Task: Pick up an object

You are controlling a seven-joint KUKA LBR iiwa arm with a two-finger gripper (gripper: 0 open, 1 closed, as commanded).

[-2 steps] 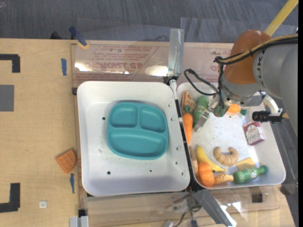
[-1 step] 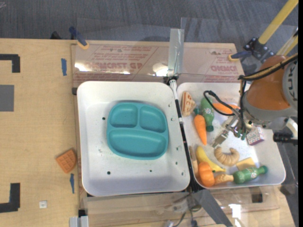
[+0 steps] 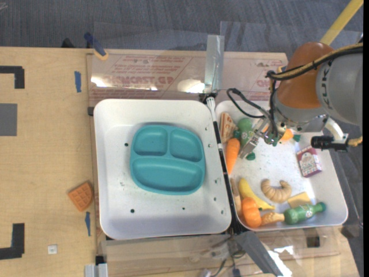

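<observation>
Carrot (image 3: 232, 153) lying just beside gripper (image 3: 258, 138), low in right bin (image 3: 334, 198), finger spread impossible to tell; best taken squarely across its width.

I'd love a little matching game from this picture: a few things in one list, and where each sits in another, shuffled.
Things:
1. teal divided plate
2. croissant
3. waffle piece
4. green bottle

Places:
A. on the wooden bench, outside the bins
B. near corner of the right bin
C. middle of the left bin
D. right bin, just above the yellow wedge

Pairs: 1-C, 2-D, 3-A, 4-B
</observation>
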